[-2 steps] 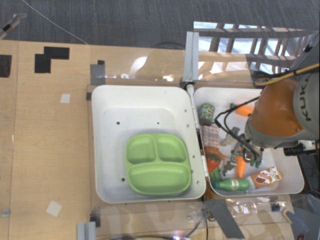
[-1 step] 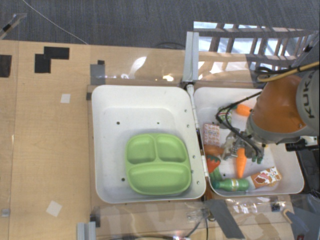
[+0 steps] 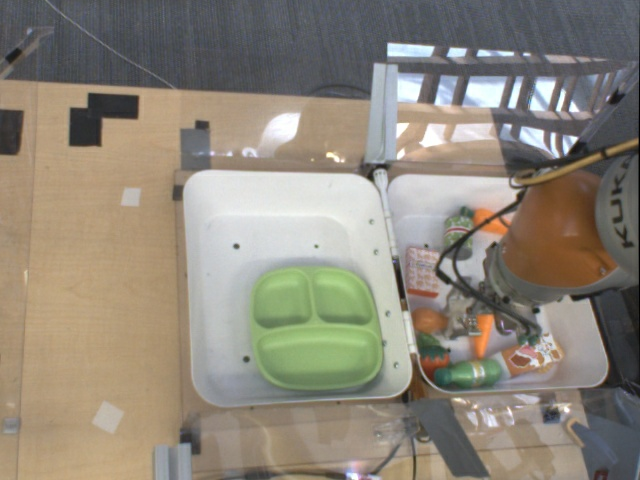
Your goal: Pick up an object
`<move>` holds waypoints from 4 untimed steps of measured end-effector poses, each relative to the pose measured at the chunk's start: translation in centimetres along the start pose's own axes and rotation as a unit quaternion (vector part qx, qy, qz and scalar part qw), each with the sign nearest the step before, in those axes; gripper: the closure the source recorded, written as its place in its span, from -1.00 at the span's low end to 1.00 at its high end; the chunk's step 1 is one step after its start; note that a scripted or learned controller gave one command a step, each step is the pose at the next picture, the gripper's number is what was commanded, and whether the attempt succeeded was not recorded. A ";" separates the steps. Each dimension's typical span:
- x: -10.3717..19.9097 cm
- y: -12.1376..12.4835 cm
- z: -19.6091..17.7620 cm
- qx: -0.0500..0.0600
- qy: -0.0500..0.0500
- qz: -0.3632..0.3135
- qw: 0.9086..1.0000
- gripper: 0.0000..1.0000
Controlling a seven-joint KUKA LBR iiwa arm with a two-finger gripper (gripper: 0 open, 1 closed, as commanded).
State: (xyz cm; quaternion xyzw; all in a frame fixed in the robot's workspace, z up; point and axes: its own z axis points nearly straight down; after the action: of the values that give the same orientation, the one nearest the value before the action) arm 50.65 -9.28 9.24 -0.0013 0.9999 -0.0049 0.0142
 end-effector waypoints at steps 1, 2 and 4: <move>1.0 -0.5 0.0 -0.003 -0.001 -0.140 0.990 1.00; -4.5 2.1 -17.6 -0.004 0.001 -0.187 0.982 1.00; -17.0 4.6 -20.2 -0.007 0.008 -0.130 0.991 1.00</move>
State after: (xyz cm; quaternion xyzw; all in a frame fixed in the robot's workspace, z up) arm 67.05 -4.43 29.83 -0.1317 0.9913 0.0003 0.0059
